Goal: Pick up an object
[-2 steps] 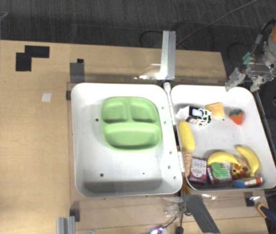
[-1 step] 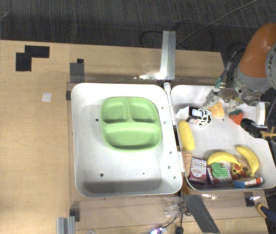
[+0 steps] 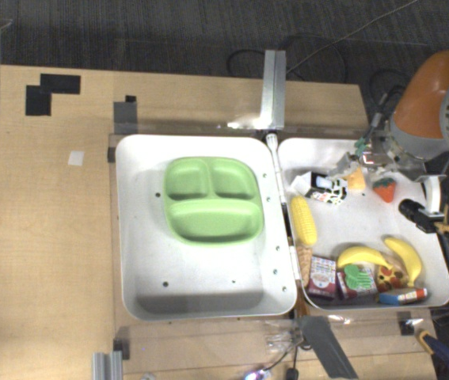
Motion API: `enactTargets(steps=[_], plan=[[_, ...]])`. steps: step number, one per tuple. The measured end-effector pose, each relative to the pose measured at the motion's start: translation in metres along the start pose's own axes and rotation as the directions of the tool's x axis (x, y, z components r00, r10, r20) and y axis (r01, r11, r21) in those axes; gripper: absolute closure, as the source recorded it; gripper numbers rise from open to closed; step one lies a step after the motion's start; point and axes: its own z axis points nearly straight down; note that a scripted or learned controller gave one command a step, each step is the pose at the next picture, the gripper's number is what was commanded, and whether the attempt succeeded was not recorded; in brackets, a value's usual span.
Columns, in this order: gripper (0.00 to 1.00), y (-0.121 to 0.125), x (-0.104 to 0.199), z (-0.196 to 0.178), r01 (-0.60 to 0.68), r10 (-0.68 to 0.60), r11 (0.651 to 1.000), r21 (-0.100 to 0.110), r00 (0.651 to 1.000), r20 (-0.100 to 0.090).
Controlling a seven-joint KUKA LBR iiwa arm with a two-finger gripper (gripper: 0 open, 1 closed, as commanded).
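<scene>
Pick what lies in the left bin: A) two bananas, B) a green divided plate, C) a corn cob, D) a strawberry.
B: the green plate sits in the left bin, while the corn lies in the right bin.

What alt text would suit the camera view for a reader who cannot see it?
A grey and orange arm reaches from the right over the right bin, which holds a corn cob, two bananas and small packets. The left bin holds a green divided plate.

green tray (image 3: 211, 199) in left bin (image 3: 141, 236)
</scene>
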Motion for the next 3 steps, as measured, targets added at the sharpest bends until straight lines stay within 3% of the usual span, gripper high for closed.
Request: enactTargets(steps=[1, 2, 3], plan=[[0.00, 0.033, -0.001, 0.031, 0.063, -0.063, 0.997, 0.045, 0.998, -0.002], [0.00, 0.021, 0.022, 0.008, 0.093, -0.093, 0.994, 0.049, 0.996, -0.004], [0.00, 0.011, 0.033, 0.019, 0.099, -0.100, 0.995, 0.021, 0.995, 0.005]])
